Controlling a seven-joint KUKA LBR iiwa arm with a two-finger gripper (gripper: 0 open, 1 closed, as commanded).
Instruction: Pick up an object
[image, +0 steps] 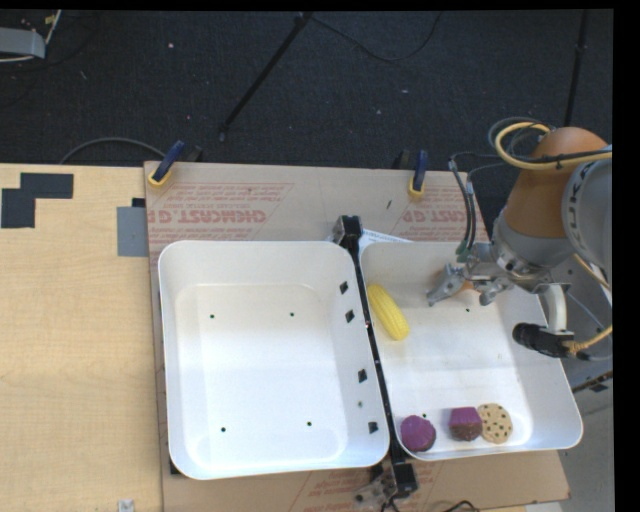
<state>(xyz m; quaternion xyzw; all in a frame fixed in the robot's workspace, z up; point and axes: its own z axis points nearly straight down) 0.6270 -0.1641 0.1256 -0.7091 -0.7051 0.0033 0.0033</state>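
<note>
A yellow corn cob (388, 312) lies in the right bin (450, 360), close to the divider between the bins. Along that bin's front edge sit a purple round object (418, 433), a dark magenta block (464, 423) and a chocolate-chip cookie (494, 423). My gripper (460, 292) hangs over the back part of the right bin, to the right of the corn and apart from it. Its two grey fingers are spread open with nothing between them.
The left bin (200, 300) adjoins the right one along a black-clipped divider (362, 330). Both rest on a cardboard sheet (250, 205) clamped at its back edge. The arm's orange band (545, 190) and cables stand at the right.
</note>
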